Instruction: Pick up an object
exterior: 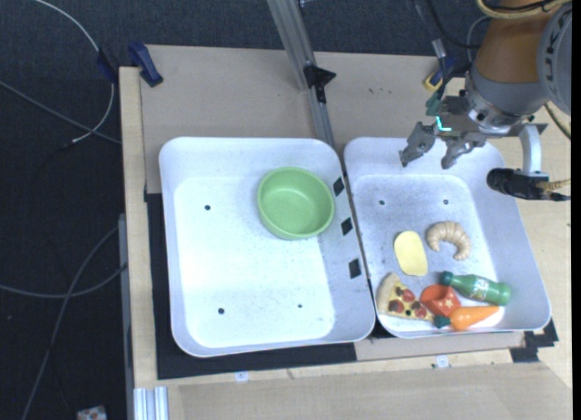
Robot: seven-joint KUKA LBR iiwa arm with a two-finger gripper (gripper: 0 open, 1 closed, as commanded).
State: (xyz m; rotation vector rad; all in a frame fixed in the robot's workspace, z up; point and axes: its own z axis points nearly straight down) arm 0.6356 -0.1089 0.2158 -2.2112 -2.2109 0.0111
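Your candidates for picking sit in the near part of the right bin (508,228): a croissant (450,238), a yellow piece (410,253) just beside it, a pizza slice (402,299), a red piece (439,299), a green bottle (477,288) and a carrot (472,317), clustered close. Your gripper (435,153) hangs over that bin's far edge, well apart from them, jaws spread, nothing between them. A green bowl (295,202) sits in the left bin (191,255).
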